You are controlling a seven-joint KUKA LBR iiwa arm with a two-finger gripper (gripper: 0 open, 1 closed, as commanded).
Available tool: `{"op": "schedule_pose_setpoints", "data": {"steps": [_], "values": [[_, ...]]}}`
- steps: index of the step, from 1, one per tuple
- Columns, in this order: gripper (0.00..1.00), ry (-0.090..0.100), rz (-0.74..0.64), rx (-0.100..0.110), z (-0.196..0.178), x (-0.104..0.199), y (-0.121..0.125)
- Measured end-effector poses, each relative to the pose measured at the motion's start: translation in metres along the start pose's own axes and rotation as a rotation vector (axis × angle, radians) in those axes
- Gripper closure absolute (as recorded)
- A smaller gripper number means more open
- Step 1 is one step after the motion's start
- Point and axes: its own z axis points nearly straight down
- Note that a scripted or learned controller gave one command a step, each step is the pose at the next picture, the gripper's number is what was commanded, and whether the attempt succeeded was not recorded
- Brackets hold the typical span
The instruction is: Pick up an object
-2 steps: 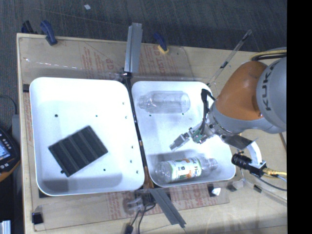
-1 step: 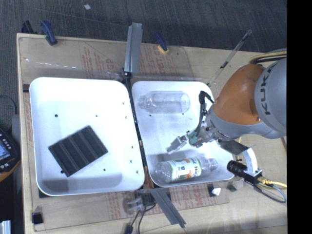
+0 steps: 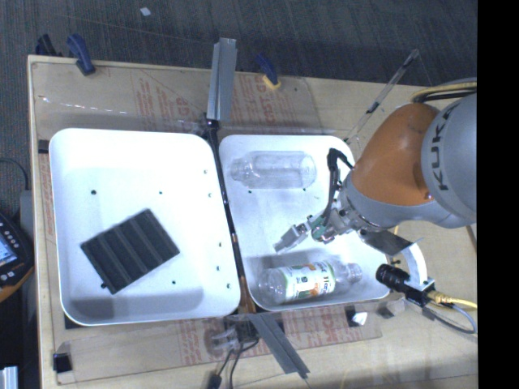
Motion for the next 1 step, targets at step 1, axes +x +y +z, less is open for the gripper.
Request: {"op": "schedule_pose_setpoints", "data": {"steps": [1], "values": [[0.0, -0.001, -0.137, 0.001, 0.1071, 0.0118, 0.0033]]}}
